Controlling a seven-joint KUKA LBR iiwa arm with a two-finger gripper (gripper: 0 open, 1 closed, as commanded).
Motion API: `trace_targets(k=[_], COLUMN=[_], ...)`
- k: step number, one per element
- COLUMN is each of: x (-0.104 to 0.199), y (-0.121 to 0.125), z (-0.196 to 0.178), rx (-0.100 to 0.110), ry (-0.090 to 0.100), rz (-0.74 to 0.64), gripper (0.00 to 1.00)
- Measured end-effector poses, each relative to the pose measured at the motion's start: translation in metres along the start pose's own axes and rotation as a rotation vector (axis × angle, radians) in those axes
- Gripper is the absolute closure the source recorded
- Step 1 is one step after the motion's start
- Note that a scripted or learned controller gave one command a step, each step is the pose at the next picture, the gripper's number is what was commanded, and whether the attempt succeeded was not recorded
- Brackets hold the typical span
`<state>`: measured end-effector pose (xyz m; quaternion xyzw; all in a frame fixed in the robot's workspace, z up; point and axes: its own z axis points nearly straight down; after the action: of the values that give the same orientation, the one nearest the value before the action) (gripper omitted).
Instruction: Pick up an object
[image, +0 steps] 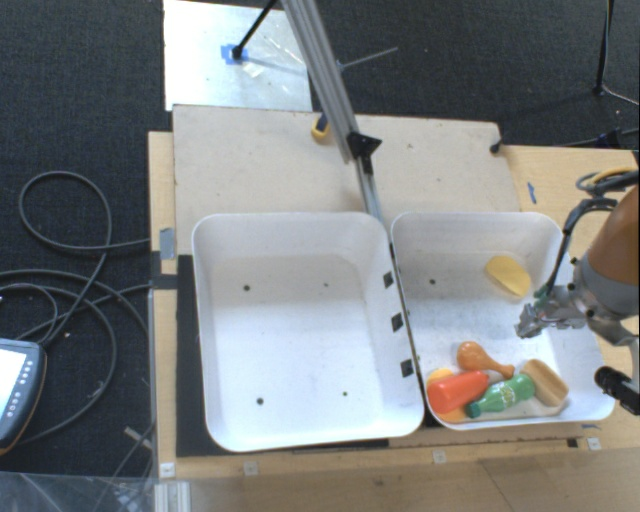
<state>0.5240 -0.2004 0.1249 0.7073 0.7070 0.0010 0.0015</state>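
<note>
Dark carpet floor (80, 110); black cables (60, 240) looped left; wooden bench (260, 160); tripod leg (325, 70).

Both bins (300, 240) look like smooth white plastic, faintly glossy. The toys (490, 385) (bottle, carrot, drumstick) seem shiny plastic. The bench (260, 160) is matt, pale board; the floor (80, 100) dark rough carpet.

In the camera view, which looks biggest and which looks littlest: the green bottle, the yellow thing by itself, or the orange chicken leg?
1. green bottle
2. orange chicken leg
3. yellow piece, though it looks close in size to the leg, so those two could swap.
</note>
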Motion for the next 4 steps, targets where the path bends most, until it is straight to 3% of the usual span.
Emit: trace_targets(k=[2,4], x=[-0.011,0.102], y=[0.000,0.036], z=[-0.107,-0.093], rx=[-0.005,0.002], ry=[-0.003,0.003], rz=[-0.006,-0.011], gripper=[1.00,1.00])
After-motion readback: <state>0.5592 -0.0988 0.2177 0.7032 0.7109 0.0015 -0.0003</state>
